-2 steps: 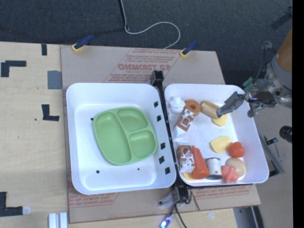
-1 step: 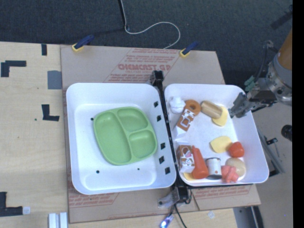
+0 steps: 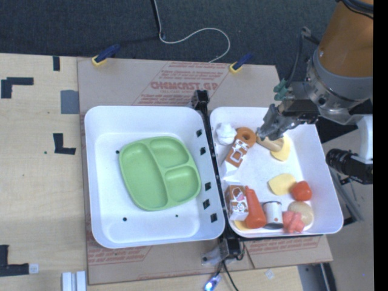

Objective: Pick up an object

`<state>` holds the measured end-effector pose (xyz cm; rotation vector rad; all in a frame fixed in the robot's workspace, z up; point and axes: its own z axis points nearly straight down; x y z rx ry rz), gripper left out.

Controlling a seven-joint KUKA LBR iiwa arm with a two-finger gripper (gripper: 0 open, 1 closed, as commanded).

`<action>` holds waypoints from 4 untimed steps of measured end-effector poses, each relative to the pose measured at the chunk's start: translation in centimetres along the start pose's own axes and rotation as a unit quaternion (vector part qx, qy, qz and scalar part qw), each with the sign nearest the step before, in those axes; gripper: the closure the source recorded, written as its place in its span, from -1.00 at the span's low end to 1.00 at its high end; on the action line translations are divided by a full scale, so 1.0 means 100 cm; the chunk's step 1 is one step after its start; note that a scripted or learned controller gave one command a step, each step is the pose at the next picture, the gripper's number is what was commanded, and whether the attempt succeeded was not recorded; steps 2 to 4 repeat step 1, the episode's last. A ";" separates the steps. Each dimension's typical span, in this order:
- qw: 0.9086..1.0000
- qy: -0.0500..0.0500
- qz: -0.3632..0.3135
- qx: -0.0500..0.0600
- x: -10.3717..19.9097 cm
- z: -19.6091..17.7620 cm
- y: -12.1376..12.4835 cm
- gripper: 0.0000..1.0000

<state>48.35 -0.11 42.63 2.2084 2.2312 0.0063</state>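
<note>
My gripper (image 3: 271, 136) hangs over the upper part of the right bin (image 3: 326, 180), just above a pale yellow piece (image 3: 280, 150) and next to an orange ring-shaped toy (image 3: 245, 136). Lower in that bin lie a yellow chunk (image 3: 280, 184), a red tomato-like ball (image 3: 301, 191), a red bottle (image 3: 254, 212), a small carton (image 3: 239, 201), a silver can (image 3: 273, 211) and a pink piece (image 3: 293, 222). An orange and white packet (image 3: 236, 154) and a white piece (image 3: 225, 132) lie near the divider.
The left bin (image 3: 103, 162) holds a green divided plate (image 3: 160, 172). Black clips line the divider between the bins (image 3: 208, 162). A white cable (image 3: 194, 35) runs across the dark floor behind the bench.
</note>
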 end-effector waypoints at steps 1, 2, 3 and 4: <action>1.000 0.000 0.002 0.001 0.055 -0.034 0.004 1.00; 1.000 0.000 0.002 0.001 0.055 -0.034 0.004 1.00; 1.000 0.000 0.002 0.001 0.055 -0.034 0.004 1.00; 1.000 0.000 0.002 0.001 0.055 -0.034 0.004 1.00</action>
